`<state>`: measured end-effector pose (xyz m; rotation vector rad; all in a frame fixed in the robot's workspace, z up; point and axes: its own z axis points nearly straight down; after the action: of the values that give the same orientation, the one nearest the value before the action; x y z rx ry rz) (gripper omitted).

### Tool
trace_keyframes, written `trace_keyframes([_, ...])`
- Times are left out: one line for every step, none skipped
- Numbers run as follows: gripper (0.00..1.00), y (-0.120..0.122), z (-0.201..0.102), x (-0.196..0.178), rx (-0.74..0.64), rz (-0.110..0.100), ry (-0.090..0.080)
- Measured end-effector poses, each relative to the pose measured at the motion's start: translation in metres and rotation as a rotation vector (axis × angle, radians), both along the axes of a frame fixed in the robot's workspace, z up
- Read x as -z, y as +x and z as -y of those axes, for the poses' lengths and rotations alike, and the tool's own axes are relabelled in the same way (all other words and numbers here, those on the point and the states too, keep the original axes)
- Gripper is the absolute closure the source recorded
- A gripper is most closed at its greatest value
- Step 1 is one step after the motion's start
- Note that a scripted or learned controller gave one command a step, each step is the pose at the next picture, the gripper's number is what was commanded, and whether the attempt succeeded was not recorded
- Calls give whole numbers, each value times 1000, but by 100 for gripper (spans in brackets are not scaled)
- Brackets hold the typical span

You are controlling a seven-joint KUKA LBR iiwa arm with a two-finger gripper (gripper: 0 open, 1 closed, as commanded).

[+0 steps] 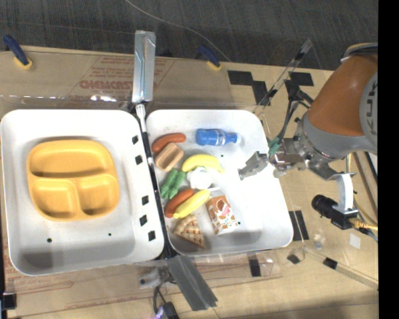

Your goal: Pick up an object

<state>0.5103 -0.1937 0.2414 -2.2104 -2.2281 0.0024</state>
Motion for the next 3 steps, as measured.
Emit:
trace_keyframes([0,67,15,61,-318,1,0])
trace_keyframes([0,129,3,94,-184,1,0])
trace_keyframes([0,104,-2,74,-209,3,0])
